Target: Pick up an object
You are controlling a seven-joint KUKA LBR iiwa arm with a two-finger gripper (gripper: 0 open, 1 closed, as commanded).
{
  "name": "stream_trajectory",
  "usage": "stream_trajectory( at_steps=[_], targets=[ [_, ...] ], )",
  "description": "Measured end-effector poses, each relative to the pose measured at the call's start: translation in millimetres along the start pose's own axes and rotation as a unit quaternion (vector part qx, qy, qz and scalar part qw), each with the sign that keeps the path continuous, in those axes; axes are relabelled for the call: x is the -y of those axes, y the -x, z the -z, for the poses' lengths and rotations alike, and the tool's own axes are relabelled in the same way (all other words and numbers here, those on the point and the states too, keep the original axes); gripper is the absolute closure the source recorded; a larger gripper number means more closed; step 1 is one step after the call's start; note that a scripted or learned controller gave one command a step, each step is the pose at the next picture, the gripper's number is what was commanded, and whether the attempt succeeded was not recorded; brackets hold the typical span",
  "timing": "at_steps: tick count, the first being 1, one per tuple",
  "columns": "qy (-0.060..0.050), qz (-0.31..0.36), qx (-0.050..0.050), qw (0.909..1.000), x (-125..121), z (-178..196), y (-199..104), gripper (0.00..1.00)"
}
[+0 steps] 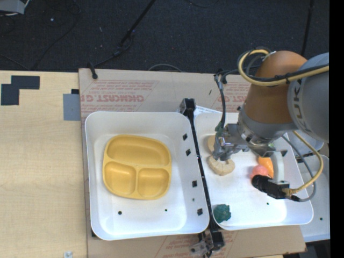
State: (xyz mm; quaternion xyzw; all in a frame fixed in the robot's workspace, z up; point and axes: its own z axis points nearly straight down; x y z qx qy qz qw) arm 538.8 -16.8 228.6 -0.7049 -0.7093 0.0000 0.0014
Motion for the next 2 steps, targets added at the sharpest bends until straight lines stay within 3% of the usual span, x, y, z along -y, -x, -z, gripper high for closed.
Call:
stream_trajectory(
  at_steps=[1,2],
  targets=[
    [-0.002,-0.001,0.000,1.0000,-0.6,-11.8,-51.8,1.00],
    [-0.001,0.000,0.000,1.0000,-0.2,0.0,-106.6,1.00]
  ],
)
